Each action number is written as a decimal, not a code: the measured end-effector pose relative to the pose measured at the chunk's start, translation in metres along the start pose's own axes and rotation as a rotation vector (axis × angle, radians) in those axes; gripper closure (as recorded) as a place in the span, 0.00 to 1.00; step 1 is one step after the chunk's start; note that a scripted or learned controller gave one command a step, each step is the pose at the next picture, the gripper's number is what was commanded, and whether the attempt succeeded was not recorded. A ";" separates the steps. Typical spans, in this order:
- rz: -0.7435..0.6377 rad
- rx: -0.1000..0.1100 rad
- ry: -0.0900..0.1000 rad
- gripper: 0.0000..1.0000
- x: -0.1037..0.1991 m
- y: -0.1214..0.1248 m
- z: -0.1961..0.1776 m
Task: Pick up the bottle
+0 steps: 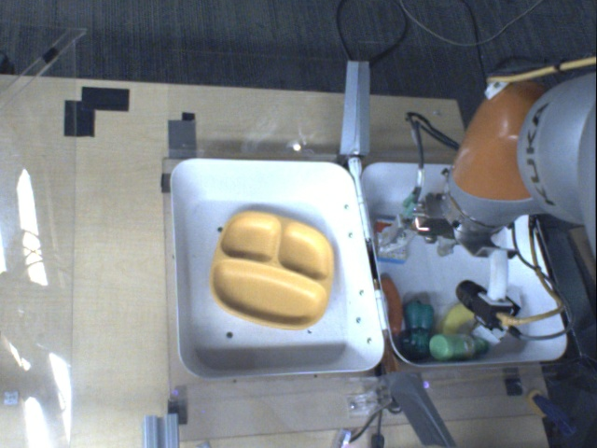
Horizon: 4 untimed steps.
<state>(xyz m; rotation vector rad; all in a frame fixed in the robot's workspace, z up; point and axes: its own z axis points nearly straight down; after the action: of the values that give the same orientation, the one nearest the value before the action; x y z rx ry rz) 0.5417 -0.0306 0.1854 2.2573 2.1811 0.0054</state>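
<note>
The bottle [450, 346], green, lies on its side at about five o'clock in the right bin [550, 348], wedged among a teal item [417, 315] and a yellow piece [457, 318], probably crowding any grasp. The hand [410, 231] hangs at the bin's ten o'clock, apart from it; whether it is apart or together, I cannot tell.

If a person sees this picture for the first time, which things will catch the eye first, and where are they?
First comes the big yellow compartment tray, lying in the middle of the left bin. Next is the grey arm with its orange band, reaching in from the right over the right bin. Last, a small heap of objects lies along that bin's near edge, among them a green bottle and a dark green item.
</note>
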 end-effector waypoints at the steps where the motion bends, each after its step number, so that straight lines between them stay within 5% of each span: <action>1: 0.181 0.004 -0.001 0.00 -0.072 -0.010 0.072; 2: 0.298 -0.010 0.000 0.00 -0.059 -0.049 0.096; 3: 0.296 -0.016 0.002 1.00 -0.058 -0.046 0.085; 4: 0.325 0.000 0.000 1.00 0.022 -0.018 0.000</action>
<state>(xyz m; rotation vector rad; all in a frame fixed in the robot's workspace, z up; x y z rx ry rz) 0.5249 -0.0084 0.1852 2.5813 1.7875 0.0057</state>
